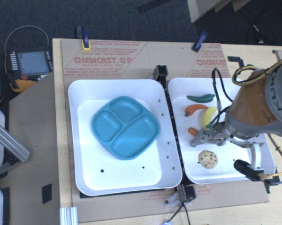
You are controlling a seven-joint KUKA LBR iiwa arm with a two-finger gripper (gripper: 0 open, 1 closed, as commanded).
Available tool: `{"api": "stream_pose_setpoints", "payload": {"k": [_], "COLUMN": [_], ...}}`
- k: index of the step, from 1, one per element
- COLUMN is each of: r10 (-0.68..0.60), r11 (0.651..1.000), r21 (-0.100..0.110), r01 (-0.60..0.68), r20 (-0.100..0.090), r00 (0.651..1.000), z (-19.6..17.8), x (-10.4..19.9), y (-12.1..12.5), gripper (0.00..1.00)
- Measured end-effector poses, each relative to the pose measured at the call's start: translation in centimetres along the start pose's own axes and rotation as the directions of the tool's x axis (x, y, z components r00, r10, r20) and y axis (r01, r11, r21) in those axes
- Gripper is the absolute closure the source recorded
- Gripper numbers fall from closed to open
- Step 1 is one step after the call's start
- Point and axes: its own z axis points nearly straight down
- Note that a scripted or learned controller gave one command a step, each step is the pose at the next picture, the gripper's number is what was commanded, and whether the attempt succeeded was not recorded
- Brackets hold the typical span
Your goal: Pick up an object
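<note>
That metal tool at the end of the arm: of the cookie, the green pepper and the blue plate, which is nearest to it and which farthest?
Measured from the tool, low in the right bin:
1. The cookie, just below it in the same bin.
2. The green pepper, at the top of that bin.
3. The blue plate, across in the left bin.

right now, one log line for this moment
arm: over right bin | gripper: low by yellow item | cookie: loose | blue plate: left bin
</note>
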Motion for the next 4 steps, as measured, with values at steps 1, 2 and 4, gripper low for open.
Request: {"api": "stream_pose_setpoints", "payload": {"k": [1,2,4], "r10": [-0.001,-0.002,-0.003], "r11": [1.000,1.000,1.000], "r21": [-0.004,-0.008,-0.007], "r01": [0.001,0.002,0.003], "r20": [0.001,0.003,0.003], "r00": [1.000,1.000,1.000], "z": [-1.2,-7.3,-15.4], "x": [0.0,-0.2,-1.1], "y": [0.1,-0.5,-0.7], "gripper": [1.00,1.00,1.00]}}
